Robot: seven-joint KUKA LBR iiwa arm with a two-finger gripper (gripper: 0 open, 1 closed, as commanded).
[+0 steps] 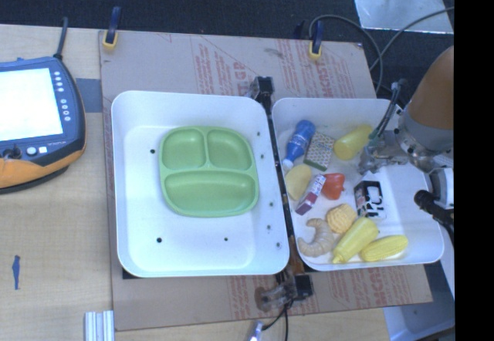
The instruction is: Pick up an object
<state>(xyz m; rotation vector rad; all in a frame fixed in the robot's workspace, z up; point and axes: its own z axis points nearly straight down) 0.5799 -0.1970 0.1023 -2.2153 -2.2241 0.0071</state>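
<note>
Corn [384, 248] and a yellow cone-shaped toy [355, 239] lie at the near edge of the right bin [423, 253], with a pale shrimp-like piece [318, 239] and a round waffle-textured piece [340, 217] just beside them. Farther back in that bin sit a black-and-white box [369, 198] whose bold white marks are too blurred to read, a small tube [312, 193] with a red and white label that is also unreadable, an orange-red piece [333, 186], a pale yellow piece [297, 180], a blue bottle [299, 141] with a white label, a speckled sponge [319, 150] and a lemon [353, 142].

Red lettering repeats across the brown board [224, 62] under both bins, too faint to make out. The left bin [131, 177] holds a green divided plate [208, 171]. A tablet [35, 119] with a bright screen and an orange underside rests on the tabletop [46, 254] at far left.

At the right bin's back right corner, the end effector [380, 153] hangs from the grey arm, over the bin floor. The lemon is just to its left, close to touching; the black-and-white box lies near it on the side toward the camera. Nothing is visible between its fingers, and whether they are spread or closed cannot be told.
</note>
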